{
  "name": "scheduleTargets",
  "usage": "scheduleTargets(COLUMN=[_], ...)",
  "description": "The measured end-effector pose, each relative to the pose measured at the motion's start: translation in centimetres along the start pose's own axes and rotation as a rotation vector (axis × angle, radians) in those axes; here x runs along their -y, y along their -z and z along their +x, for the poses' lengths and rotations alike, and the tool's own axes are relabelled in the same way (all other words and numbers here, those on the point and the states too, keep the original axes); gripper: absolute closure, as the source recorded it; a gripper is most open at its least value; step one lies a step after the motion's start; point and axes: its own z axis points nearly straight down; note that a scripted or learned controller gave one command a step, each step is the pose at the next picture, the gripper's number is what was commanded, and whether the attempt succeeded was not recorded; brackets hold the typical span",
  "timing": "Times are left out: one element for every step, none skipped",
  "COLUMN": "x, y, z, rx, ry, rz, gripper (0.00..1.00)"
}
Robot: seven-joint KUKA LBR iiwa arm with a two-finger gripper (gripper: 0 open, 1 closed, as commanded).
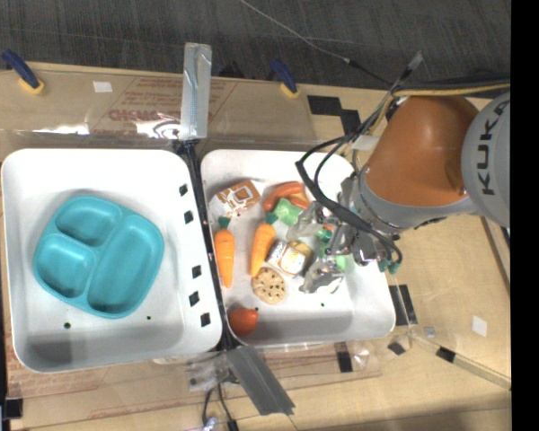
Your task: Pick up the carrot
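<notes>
Wooden surface carries two shallow white bins side by side, dark carpet behind. Left bin holds just a teal divided plate. Right bin has the clutter: two carrot-shaped pieces lying near each other, one tight against the bin's left wall, the other carrot tilted just right of it, touching a cookie at its lower end. Also a small box with a printed face, an orange rounded piece, something green, a tomato-like red piece at the near wall. Arm comes in from the right, gripper low over the bin's right half, in among small items, well right of both carrots. Can't tell jaws' opening, wrist and cables mask them; nothing visibly held. Judgement: approach phase, needs a leftward shift. Wall-side carrot looks harder, little room for one finger; the middle one is the likelier target, though cookie contact may drag it
</notes>
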Motion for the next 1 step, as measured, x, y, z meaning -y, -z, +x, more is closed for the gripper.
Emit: scheduleTargets(x=[0.01], y=[-12.41], z=[-4.01], rx=[0.012], ry=[0.113], rz=[0.001], gripper=[0.00])
